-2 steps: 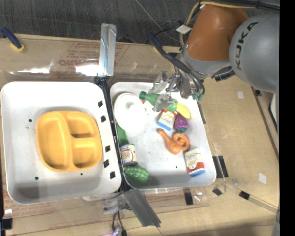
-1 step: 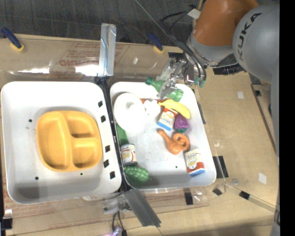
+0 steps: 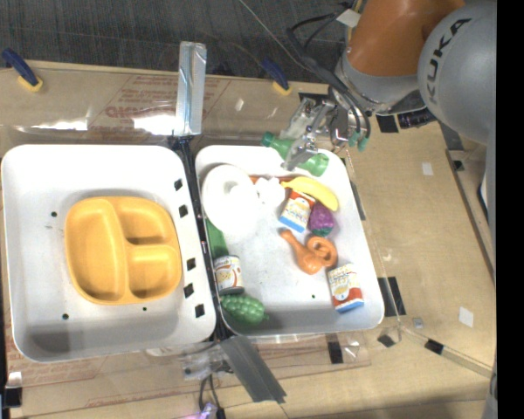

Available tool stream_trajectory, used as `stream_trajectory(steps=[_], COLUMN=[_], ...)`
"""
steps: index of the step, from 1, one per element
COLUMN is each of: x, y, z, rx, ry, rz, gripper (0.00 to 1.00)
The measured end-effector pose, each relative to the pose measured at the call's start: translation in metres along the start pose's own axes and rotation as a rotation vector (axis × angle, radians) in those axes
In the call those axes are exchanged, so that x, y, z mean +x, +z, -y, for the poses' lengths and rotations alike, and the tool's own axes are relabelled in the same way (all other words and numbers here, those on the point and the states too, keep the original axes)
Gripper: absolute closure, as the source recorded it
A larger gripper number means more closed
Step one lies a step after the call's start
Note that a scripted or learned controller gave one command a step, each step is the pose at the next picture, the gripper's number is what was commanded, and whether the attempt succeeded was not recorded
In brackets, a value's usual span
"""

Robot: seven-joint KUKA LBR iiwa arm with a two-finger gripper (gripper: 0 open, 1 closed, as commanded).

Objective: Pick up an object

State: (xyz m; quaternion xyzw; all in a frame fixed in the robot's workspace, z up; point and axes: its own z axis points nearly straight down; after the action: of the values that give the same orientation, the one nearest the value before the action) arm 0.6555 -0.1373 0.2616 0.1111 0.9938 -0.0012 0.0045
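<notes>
**A:** At the twelve o'clock edge of the right bin (image 3: 367, 260), what crowded the tool (image 3: 313, 142)?

**B:** A green object (image 3: 295, 153) lay right under it, stretching from the bin's rim towards the banana (image 3: 316, 190). The metal parts of the tool overlapped the green piece, so I could not tell whether the fingers were spread or pinching it. Cables looped around the wrist there and muddled the outline further.

**A:** And below that?

**B:** The banana sat at about six o'clock from the tool, touching a small carton (image 3: 296, 211) and a purple item (image 3: 322, 221). An orange toy (image 3: 313, 253) lay further down, and a second small carton (image 3: 344, 287) rested near the bin's five o'clock corner. A white round thing (image 3: 229, 196) took up the ten o'clock part, with a little jar (image 3: 228, 274) and a bumpy green object (image 3: 243, 308) along the left wall towards seven o'clock.

**A:** The other bin?

**B:** The left bin (image 3: 26, 234) carried a yellow divided tray (image 3: 124, 248) near its middle, well apart from the arm.

**A:** Anything hard to read?

**B:** A dark green shape (image 3: 215, 236) was half hidden between the white thing and the jar; I could not name it. The arm (image 3: 437, 42) was cut off at the upper right, its orange band partly out of view. Labels on the cartons were too small to read, and clear plastic sheeting on the table (image 3: 419, 225) beyond the bins blurred the print beneath.
</notes>
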Motion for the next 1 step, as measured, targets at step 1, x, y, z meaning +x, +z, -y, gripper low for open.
stream_trajectory(steps=[1], x=[0.0008], y=[-0.0028], z=[0.0431], rx=[0.001], ry=[0.079], rz=[-0.006], gripper=[1.0])
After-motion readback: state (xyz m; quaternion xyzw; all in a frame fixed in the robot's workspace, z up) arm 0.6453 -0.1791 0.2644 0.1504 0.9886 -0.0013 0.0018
